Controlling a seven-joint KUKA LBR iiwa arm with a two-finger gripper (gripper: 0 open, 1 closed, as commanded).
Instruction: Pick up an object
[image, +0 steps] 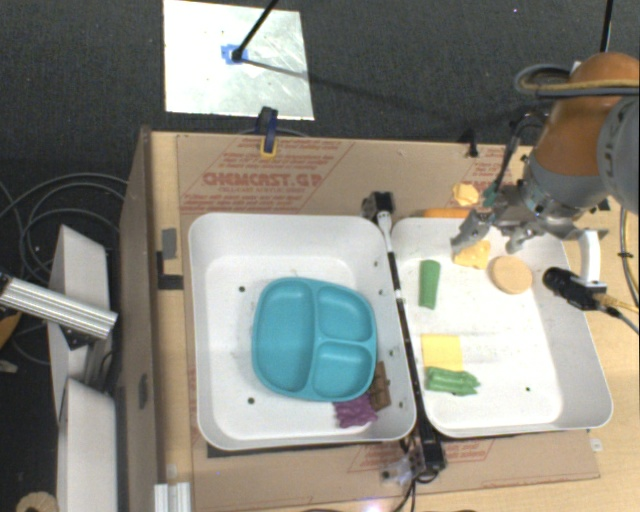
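The gripper (494, 232) hangs over the far end of the right bin (575, 400), reached in from the right beneath the grey wrist and the orange band of the arm (590, 120). Its two fingers (468, 238) point down and stand apart, spread, with nothing pinched between them. The left finger sits at the edge of a pale yellow piece (474, 254); whether it touches I cannot tell.

Just beside the fingers, toward the right wall, lies a tan round disc (511, 274). A green cylinder (429, 284) lies near the bin's left wall, below the gripper. Further toward the near end sit a yellow square block (442, 351) and, touching its near edge, a green leafy piece (452, 380). The near right part of the bin floor is open.

An orange object (444, 212) and a second yellowish piece (466, 194) lie at or beyond the far rim, partly hidden by the arm.

The left bin (215, 300) holds a blue divided tray (313, 338) that takes most of its floor. A purple object (352, 411) and a brown piece (380, 391) sit against the tray's near right corner.
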